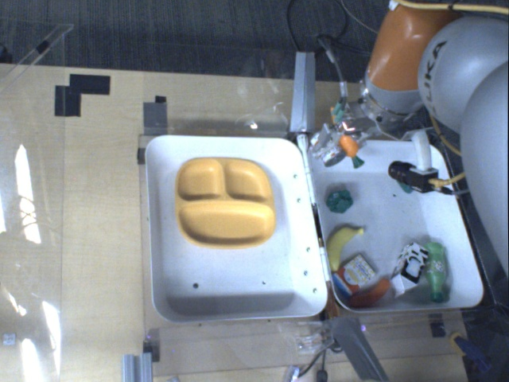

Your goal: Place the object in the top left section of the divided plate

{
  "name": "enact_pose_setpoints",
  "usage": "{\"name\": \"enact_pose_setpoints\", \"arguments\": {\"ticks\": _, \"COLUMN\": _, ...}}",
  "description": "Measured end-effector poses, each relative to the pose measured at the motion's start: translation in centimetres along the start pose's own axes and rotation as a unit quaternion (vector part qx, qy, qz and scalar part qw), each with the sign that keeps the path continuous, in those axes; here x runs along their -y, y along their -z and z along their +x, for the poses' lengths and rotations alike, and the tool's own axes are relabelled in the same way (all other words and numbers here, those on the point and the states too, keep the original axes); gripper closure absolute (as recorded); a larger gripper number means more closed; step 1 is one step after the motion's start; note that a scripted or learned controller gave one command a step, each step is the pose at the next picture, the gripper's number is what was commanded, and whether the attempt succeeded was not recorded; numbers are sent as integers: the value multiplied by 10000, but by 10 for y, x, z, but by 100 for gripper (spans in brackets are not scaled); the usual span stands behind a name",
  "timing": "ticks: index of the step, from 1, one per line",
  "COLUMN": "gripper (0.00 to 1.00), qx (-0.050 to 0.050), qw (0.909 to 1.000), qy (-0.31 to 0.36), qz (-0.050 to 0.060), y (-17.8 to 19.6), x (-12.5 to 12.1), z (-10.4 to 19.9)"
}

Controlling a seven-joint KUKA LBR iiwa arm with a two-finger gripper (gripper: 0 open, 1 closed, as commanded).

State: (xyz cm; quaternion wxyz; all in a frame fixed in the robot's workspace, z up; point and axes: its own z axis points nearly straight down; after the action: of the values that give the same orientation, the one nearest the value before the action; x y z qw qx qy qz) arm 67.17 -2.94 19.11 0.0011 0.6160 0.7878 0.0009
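The claw (pixel 343 143) hangs over the far left corner of the right bin (pixel 461 293), with a small orange object (pixel 348 144) seemingly pinched between its fingers. The object looks light, rigid and smooth, likely to slip; a grip across its middle seems safest. The yellow divided plate (pixel 226 200) lies unoccupied in the left bin (pixel 167 285).

Divided plate (pixel 226 201): yellow plastic, smooth, soft satin sheen. Both bins, left (pixel 159 237) and right (pixel 461 237): white, smooth, matt, look like moulded plastic. Bench top (pixel 87 213): pale wood-look surface under a clear glossy sheet catching glare. Arm (pixel 457 62): grey shell smooth and semi-gloss, orange band shiny. Banana (pixel 342 243): smooth plastic look
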Motion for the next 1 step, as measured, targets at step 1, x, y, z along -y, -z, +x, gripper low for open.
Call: {"name": "enact_pose_setpoints", "arguments": {"ticks": 1, "gripper": 100, "qx": -7, "qw": 9983, "qy": 590, "qz": 15, "y": -9, "x": 64, "z": 84}}
